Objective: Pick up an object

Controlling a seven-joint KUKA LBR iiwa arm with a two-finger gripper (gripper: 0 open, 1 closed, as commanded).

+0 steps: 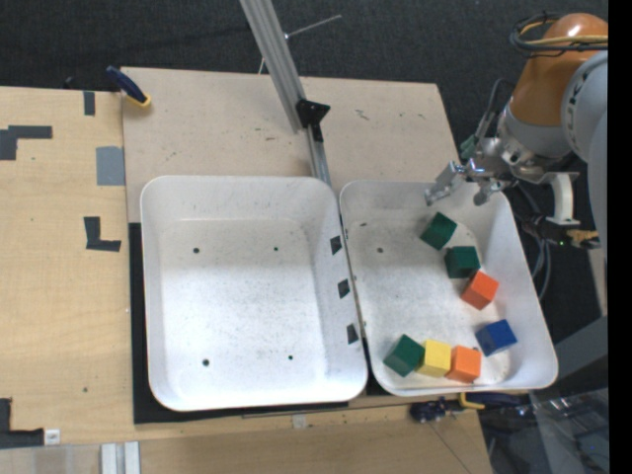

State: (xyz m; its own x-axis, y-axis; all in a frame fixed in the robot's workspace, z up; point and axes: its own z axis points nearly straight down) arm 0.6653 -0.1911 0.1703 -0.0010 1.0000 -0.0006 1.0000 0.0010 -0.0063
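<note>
Arm's jaws hang spread and holding nothing over the far edge of the right bin.

The desk is pale wood with grey tape marks at its left, a black mat under the two white bins, dark carpet beyond, and a slanted metal rail crossing the far edge. The left bin sits beside the right one, rims touching. Seven blocks lie in the right bin: three green, two orange, one blue, one yellow. The nearest green one sits just below the jaws; green, yellow and orange form a row along the near edge.
</note>
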